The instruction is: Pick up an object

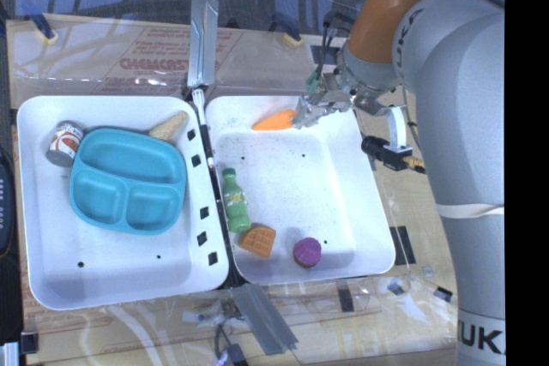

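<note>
An orange carrot [273, 122] lies at the back edge of the right bin [343, 193]. My gripper [306, 114] hangs at the carrot's right end, close to or touching it. A green bottle [233, 201] lies along the right bin's left wall. Just in front of that bottle sits an orange waffle piece [257, 240], with a purple round object [307, 251] to its right near the front wall.
The left bin [51, 270] holds a blue divided tray [127, 179], a small can [63, 141] at its left, and a tan cone-shaped piece [169, 126] at the back. A metal divider [202, 39] rises between the bins at the rear.
</note>
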Robot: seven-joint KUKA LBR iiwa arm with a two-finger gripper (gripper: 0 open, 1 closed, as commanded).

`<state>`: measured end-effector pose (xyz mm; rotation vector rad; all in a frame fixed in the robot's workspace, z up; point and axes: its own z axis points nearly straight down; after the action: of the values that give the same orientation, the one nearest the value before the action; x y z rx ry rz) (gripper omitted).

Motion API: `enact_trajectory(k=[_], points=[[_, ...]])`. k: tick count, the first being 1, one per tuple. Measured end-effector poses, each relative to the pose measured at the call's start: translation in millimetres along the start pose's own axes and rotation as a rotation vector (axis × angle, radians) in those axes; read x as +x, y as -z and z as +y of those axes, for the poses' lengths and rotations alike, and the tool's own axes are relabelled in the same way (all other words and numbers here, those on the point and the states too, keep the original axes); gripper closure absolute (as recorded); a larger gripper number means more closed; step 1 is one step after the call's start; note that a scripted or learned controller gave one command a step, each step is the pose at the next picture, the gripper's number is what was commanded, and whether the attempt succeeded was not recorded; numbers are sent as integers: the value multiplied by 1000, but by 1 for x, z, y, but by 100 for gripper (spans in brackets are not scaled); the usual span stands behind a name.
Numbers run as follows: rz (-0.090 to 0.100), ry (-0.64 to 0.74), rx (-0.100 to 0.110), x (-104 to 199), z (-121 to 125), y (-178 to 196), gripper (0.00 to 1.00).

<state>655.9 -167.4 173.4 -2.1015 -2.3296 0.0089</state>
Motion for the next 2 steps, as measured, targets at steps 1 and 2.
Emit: enact_trajectory(k=[1,2], points=[[1,2,-2,2,1,1,0],[4,340,1,72,-51,-51,0]])
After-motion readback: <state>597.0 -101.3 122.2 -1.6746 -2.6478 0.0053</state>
